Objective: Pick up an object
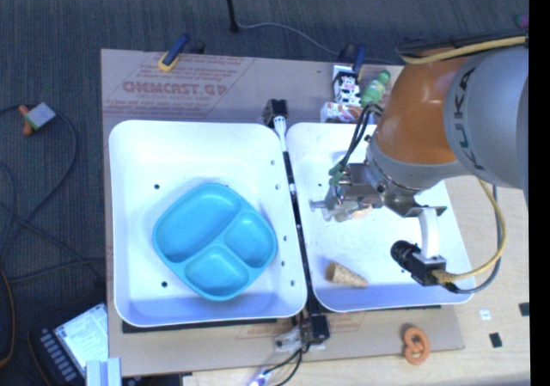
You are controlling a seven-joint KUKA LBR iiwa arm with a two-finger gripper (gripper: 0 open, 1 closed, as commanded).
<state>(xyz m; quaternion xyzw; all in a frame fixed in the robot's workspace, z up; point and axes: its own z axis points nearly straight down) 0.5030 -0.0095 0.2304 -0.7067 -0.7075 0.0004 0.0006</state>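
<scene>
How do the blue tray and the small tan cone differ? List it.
The blue tray lies in the left bin; the tan cone lies in the right bin. The tray is far larger. The tray has three compartments; the cone is one plain piece. Both lie apart from the gripper.

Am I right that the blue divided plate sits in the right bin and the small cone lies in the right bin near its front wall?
Not quite. The blue divided plate sits in the left bin, not the right one. The small cone does lie in the right bin near its front wall. The camera view shows both.
</scene>
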